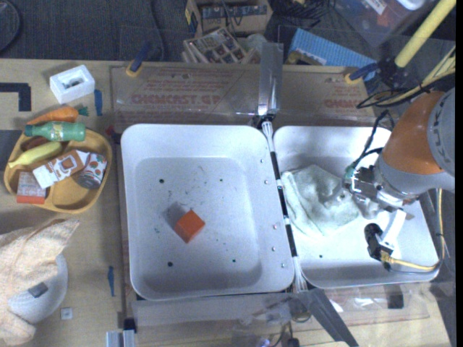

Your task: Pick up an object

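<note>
An orange block (190, 225) lies near the middle of the left bin (145, 150), with a small grey shadow or piece beside it. A crumpled white cloth (318, 197) lies in the right bin (311, 142), against its left side. My gripper (359, 191) is low in the right bin at the cloth's right edge, touching or just above it. The wrist body hides its fingertips.
A wooden bowl (72, 197) with toy food stands left of the bins, with a beige cloth (29, 255) below it. A small white box (72, 83) sits at the back left. A clear panel (195, 92) stands behind the bins.
</note>
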Controlling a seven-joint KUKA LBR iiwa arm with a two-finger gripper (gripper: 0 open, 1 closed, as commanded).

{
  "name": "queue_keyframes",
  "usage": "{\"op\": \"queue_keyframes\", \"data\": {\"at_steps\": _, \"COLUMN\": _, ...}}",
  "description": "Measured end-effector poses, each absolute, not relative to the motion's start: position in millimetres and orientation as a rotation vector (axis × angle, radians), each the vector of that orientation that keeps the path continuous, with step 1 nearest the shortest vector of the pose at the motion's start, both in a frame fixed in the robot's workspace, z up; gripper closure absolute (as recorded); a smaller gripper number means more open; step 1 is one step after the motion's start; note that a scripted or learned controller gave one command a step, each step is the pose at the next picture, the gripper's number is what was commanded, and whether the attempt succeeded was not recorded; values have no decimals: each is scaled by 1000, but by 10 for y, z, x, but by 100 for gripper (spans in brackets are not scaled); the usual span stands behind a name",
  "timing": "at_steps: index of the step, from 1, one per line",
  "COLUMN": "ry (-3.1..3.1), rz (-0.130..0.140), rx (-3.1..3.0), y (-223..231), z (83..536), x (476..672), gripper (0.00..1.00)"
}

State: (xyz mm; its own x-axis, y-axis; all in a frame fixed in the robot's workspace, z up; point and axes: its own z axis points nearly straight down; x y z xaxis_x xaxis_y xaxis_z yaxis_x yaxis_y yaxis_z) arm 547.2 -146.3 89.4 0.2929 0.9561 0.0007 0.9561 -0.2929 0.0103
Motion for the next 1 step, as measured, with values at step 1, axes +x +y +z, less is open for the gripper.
{"op": "queue_keyframes", "data": {"at_steps": 1, "ry": 2122, "rz": 9, "rx": 2300, "y": -1297, "z": 896, "x": 5835, "gripper": 0}}
